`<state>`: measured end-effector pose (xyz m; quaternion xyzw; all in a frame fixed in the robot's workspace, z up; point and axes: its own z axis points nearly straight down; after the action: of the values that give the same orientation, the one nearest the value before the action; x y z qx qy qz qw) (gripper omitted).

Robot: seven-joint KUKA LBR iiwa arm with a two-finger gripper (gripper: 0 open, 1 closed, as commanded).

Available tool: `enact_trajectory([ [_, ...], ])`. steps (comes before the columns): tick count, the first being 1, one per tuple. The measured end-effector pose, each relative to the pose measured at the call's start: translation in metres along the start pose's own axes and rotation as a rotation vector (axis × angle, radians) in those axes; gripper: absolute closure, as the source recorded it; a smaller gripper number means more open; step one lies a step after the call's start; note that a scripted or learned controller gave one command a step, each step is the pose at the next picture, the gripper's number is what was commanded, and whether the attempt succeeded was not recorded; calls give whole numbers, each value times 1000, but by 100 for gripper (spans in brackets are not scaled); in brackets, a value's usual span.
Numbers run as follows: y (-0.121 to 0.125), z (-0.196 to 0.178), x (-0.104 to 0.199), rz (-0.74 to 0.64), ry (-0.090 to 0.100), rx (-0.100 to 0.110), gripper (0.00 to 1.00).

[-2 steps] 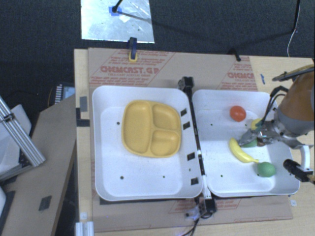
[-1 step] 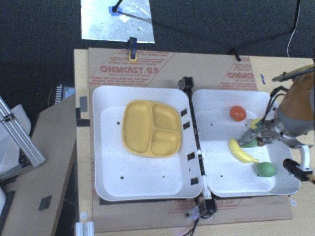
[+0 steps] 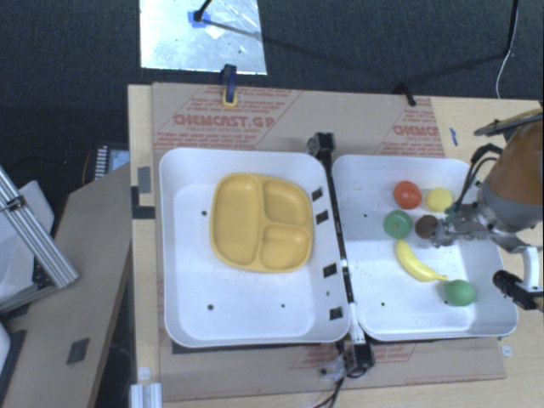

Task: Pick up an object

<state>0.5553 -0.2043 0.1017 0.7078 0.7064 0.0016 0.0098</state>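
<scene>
- From the camera above, the gripper point(image 3: 439, 230) hung low in the right bin point(image 3: 374, 313), right against a brown ball point(image 3: 424, 225); its grip I couldn't tell
- Around it lay a red ball point(image 3: 407, 195), yellow ball point(image 3: 439, 199), two green ones point(image 3: 396, 223) point(image 3: 460, 292) and a banana point(image 3: 416, 263)
- The left bin point(image 3: 195, 304) held a yellow divided plate point(image 3: 260, 222)

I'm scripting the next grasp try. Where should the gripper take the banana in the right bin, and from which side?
Probably from above, across the banana's narrow middle, with the fingers set crosswise to its length. It lies flat and diagonal, and its long sides look free of the green balls near its ends.
</scene>
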Motion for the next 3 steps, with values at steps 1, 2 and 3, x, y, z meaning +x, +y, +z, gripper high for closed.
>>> enact_trajectory([
  [1,-1,-63,1,-6,10,10,100],
  [2,1,-118,-1,-7,9,9,100],
  [3,10,-114,44,-11,12,14,100],
])
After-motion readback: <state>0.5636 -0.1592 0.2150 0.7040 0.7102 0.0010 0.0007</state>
